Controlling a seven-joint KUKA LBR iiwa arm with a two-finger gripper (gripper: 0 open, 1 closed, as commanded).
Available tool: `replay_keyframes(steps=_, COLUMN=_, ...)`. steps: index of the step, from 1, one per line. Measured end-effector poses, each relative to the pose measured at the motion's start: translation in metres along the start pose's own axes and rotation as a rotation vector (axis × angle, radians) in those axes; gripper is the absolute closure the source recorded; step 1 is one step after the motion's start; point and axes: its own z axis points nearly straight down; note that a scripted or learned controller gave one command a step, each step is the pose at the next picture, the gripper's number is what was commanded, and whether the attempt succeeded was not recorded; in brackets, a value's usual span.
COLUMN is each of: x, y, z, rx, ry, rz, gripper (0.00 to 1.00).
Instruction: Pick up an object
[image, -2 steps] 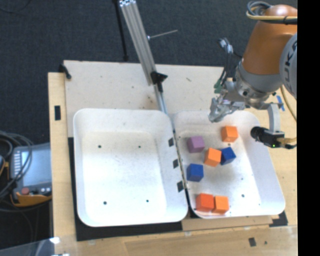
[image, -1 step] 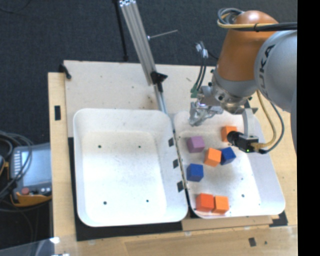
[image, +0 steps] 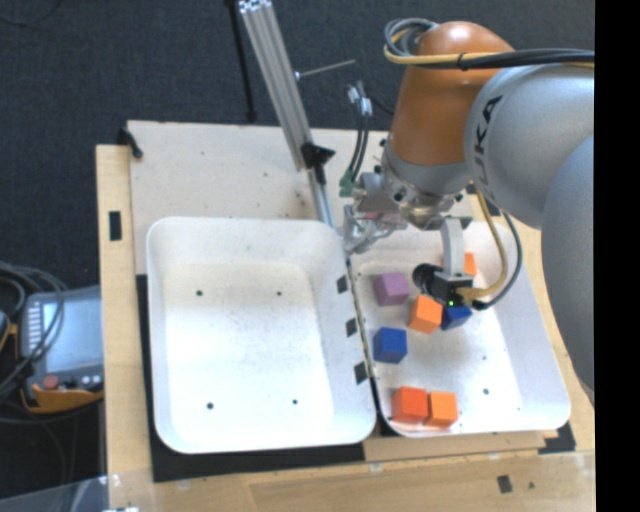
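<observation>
Dark carpet (image: 100, 60) is seen around the table (image: 200, 160). On it the left bin (image: 250, 300) and right bin (image: 520, 385) are set side by side. The tool (image: 358, 236) is held over the right bin's far left corner; whether apart or together cannot be told. A purple block (image: 391, 288), a blue block (image: 390, 345) and an orange block (image: 425, 313) are scattered in that bin.

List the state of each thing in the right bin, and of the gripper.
Purple cube: flat, free, alone.
Orange cube: free, covering part of the far blue cube.
Far blue cube: partly hidden.
Near blue cube: free, alone.
Red block: flat, touching the orange block.
Orange block: flat, by the right bin near wall.
Gripper: over that bin's far left corner, grip unclear.
</observation>
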Motion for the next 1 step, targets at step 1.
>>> replay_keyframes(steps=1, x=0.0529, y=-0.0062, z=0.0208, rx=0.001, ry=0.0, rz=0.0, gripper=1.0)
